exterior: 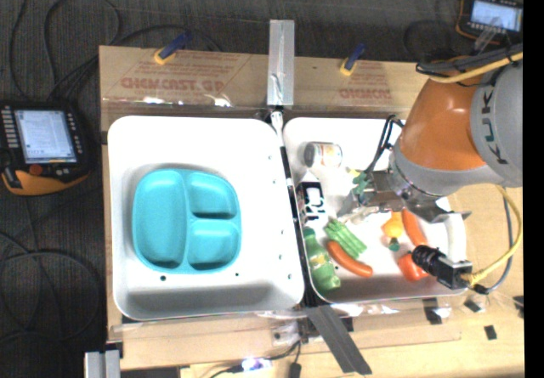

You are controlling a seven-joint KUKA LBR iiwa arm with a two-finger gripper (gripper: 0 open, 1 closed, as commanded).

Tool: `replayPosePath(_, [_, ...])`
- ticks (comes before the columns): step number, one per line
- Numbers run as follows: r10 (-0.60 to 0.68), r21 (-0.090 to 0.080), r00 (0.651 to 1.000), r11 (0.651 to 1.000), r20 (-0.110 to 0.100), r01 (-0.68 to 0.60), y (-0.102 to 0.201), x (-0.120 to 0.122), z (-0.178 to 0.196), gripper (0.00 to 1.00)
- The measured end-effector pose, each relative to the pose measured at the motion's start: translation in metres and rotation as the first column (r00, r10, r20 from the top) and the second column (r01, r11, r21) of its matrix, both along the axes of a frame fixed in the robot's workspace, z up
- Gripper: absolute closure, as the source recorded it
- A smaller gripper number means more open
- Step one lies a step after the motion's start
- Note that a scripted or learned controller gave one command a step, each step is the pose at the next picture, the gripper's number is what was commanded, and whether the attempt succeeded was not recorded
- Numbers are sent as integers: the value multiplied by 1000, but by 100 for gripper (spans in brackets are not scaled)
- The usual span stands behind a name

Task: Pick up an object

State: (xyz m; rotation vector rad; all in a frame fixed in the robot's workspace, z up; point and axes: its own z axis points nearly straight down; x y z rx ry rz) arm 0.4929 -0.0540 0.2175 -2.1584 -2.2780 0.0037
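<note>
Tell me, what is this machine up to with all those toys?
A grey and orange robot arm reaches in from the right over the right bin, which holds a jumble of toy food: a small can, a green vegetable, an orange-red carrot-like piece and others. Its gripper hangs low above them, apparently going for a pick. The left bin holds a turquoise divided plate.

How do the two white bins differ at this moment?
The left bin holds one thing, a turquoise divided plate lying flat; the right bin holds a jumble of small items, among them a can and an orange carrot-like piece. The arm hangs over the right bin, while the left bin has nothing above it. Both are shallow, white and side by side.
</note>
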Motion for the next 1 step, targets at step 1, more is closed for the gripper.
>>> replayPosePath(1, [36, -1, 999, 999, -1, -36, 48, -10, -13, 100])
